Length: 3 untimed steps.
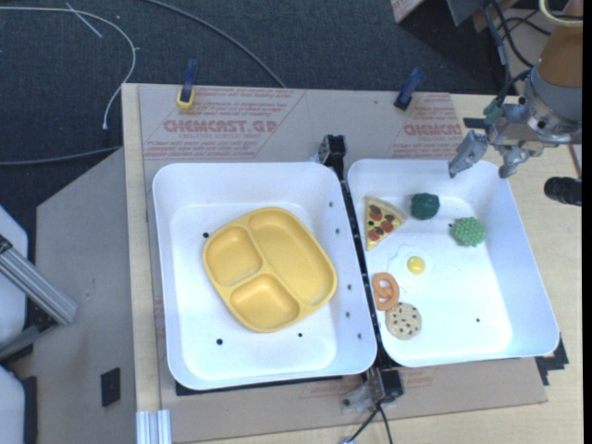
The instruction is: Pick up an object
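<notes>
Two shallow white bins sit side by side on the bench: the left bin [176,202] carries a yellow plastic plate with three compartments [269,268], and the right bin [518,276] holds the small toy foods. Next in size is the grey arm with its orange band [562,58], reaching in over the right bin's far right corner. Its gripper [488,158] hangs above the bin's back rim with the two fingers spread wide and nothing between them.

Smaller things follow, all loose on the right bin's floor. A toy pizza slice [381,219] lies against the left wall, its point aimed toward the bin's middle. A white fried egg with a yellow yolk [413,264] rests near the centre. A round chocolate-chip cookie [403,321] and an orange pretzel [385,289] lie toward the near left corner, just beside each other. A light green bumpy piece [468,231] and a dark green round piece [425,205] lie closest to the tool.

Both green pieces sit nearer the camera than the gripper. The light one lies almost straight ahead of the fingers, the dark one off to the left. Probably the light green piece is the easiest reach, needing mostly a descent.
</notes>
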Motion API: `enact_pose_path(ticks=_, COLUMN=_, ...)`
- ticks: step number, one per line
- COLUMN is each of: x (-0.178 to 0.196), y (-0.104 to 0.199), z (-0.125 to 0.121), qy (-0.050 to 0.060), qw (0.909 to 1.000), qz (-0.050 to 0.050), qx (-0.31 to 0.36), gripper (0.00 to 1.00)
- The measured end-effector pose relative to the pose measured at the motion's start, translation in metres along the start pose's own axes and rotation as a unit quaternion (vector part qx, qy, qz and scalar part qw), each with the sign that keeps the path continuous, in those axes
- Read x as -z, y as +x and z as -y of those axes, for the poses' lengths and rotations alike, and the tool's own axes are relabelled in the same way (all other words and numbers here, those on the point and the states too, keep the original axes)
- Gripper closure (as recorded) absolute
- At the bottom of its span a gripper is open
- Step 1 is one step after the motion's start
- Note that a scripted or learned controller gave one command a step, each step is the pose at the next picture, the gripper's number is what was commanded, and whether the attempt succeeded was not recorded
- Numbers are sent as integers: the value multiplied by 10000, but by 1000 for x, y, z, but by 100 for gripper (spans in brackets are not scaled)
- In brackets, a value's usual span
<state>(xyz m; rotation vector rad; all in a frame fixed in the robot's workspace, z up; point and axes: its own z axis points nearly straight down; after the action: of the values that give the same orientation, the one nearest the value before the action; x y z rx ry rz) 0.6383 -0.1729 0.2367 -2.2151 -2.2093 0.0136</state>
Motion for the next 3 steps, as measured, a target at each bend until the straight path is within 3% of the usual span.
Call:
enact_pose_path(ticks=1, x=9, y=1, z=-2, qy=-73, qw=10000, qz=13, qx=15, gripper=0)
enact_pose_path(ticks=3, x=-76, y=-1, z=-10, qy=-58, qw=10000, qz=7, qx=16, gripper=0)
